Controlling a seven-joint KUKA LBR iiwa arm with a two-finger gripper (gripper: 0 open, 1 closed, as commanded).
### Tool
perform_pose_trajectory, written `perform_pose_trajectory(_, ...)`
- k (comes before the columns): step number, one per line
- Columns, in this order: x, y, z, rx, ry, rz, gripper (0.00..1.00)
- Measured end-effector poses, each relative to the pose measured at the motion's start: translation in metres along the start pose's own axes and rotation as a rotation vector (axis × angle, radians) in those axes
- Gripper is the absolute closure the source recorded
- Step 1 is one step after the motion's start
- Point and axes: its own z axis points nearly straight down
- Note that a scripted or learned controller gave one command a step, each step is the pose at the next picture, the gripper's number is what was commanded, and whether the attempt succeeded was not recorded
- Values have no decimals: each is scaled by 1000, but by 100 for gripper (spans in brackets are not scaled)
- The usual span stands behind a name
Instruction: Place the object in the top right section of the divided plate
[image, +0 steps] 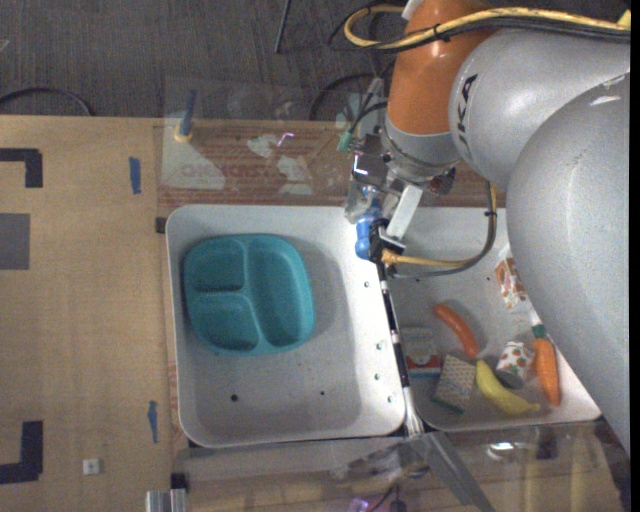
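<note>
A small blue object sits right at the gripper, above the wall shared by the two bins near their far edge; it looks rounded and smooth, like a light plastic toy. Whether it is truly pinched between the fingers cannot be told from this view, nor whether the fingers stand apart or together. Judged by its size and sheen, it should weigh little and be stiff rather than soft, but its glossy, curved skin could slip, so a hold across its middle, where it is widest, seems safest. The teal divided plate lies in the left bin, toward that bin's far-left part, well apart from the blue piece; its compartments are shallow, so a light thing dropped from height might bounce or roll out. In the right bin lie an orange sausage-like piece, a banana, a carrot, a small patterned cup and a checked square block, clustered near its near edge. The grey arm with its orange band looms over that bin.
</note>
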Motion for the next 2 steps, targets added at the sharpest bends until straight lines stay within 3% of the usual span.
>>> perform_pose_trajectory(1,89,-36,-4,-1,1,-27,100)
perform_pose_trajectory(2,147,-31,24,1,-1,-49,100)
